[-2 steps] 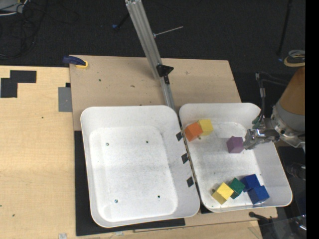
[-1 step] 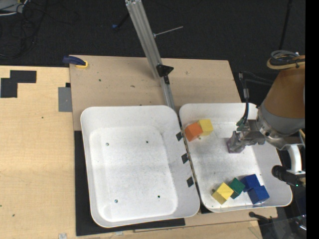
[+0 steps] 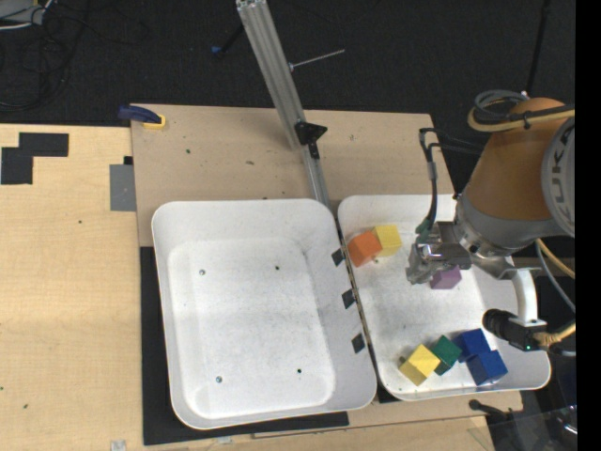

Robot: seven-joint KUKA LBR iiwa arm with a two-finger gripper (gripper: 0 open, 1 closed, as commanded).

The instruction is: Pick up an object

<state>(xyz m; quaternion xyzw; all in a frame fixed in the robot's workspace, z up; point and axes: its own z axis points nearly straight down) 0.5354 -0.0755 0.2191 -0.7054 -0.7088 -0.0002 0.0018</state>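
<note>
Camera view — my claw (image 3: 430,269) sits low in the right bin (image 3: 394,346), purple block (image 3: 446,277) touching its right side; finger state I cannot tell.

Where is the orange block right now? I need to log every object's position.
The orange block lies in the right bin, near its upper left corner, touching the yellow block on its right and left of the gripper.

A robotics lab: an industrial arm (image 3: 512,181) reaches over two shallow white bins (image 3: 188,224) on a plywood surface (image 3: 225,153), with a slanted aluminium rail (image 3: 277,69), loose cables (image 3: 38,7) against black backdrop, and black tape marks (image 3: 33,153)
</note>
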